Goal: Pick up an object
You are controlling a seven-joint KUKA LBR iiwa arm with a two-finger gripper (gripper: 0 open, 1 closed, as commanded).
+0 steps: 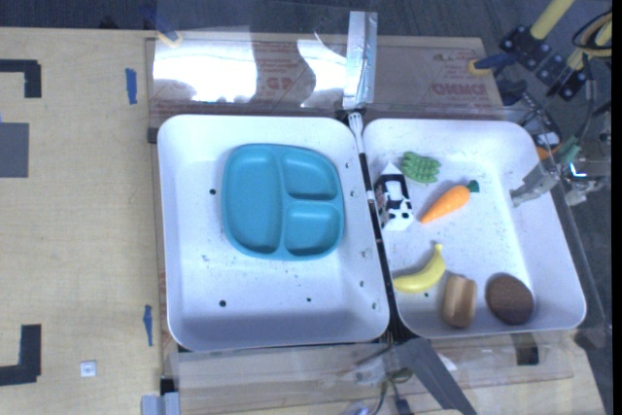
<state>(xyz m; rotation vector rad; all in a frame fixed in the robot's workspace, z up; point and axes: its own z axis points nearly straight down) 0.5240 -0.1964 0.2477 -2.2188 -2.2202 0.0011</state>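
Nearest to you, at the front of the right bin (573, 287), lie a dark brown round object (509, 297) and, just beside it, a tan loaf-like piece (458, 299). A banana (421, 273) is near that piece, on its left. Further back you find a carrot (446, 202), a green leafy item (422, 167) and a small black and white toy (393, 201) close to the wall between the bins. The left bin (185, 238) holds a blue divided plate (284, 201).

I judge that the task is at its approach step: no object is lifted, all of them rest on the bin floor. The tool (544, 178) stands at the right rim of the right bin, in its back half, well apart from every object. A grey part of it points down and to the left, towards the inside of the bin. You cannot tell from this view whether the tool is released or clenched, and I see nothing carried in it.

For the next move you need to choose one target. The carrot is the nearest to the tool and lies apart from its neighbours, so it seems a fair choice. The tool must travel left over it, turn across its long axis, and then descend
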